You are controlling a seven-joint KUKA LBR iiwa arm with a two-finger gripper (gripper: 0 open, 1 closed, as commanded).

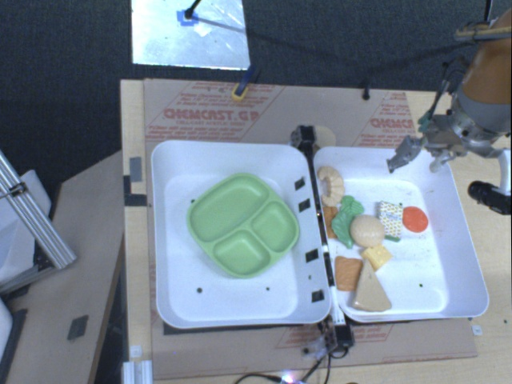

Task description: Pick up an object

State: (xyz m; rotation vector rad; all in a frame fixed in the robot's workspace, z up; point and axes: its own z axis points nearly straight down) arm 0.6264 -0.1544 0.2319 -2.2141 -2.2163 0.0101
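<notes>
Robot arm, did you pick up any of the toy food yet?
Not yet. Nothing looks done: the gripper hangs open over the top of the right bin with nothing between its fingers. In hand: it is poised above the food. Left to do: come down, close on one piece, such as the red slice or the patterned block, and lift it. The green plate sits in the left bin.

You see a light green divided plate (243, 224) in a white bin (172, 294), a red-orange disc (414, 219), and a tan wedge (370, 290).
</notes>
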